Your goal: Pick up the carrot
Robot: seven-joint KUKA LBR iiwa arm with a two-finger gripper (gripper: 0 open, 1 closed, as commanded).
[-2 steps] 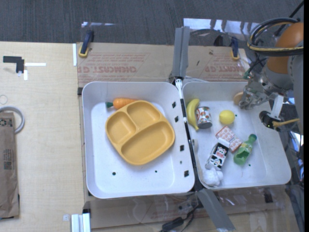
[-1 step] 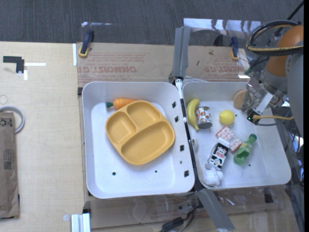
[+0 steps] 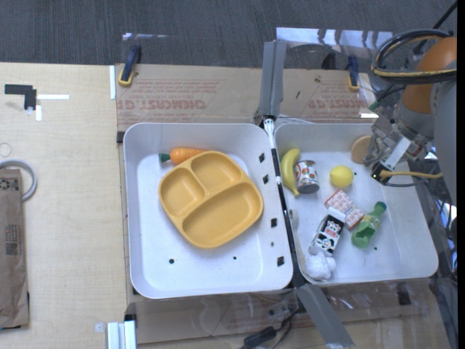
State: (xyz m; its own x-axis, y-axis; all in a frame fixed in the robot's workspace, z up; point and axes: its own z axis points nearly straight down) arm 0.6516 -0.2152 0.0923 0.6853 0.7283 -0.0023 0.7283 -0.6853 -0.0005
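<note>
At the back of the left bin [image 3: 138,217], the carrot [image 3: 184,153] lies against the rear rim of a yellow divided plate [image 3: 211,198]. Across the divider, the right bin [image 3: 418,246] holds a banana [image 3: 290,169], a small can [image 3: 306,176], a lemon [image 3: 341,176], a green bottle [image 3: 368,226] and a milk carton [image 3: 329,234]. Well apart from the carrot, the gripper [image 3: 385,164] hangs over the right bin's far edge; whether it is open or closed cannot be told.

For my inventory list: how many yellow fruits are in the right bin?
2: a banana beside the bin's left wall, and a lemon further right, near the bin's middle. Others may be hidden under the arm.
</note>
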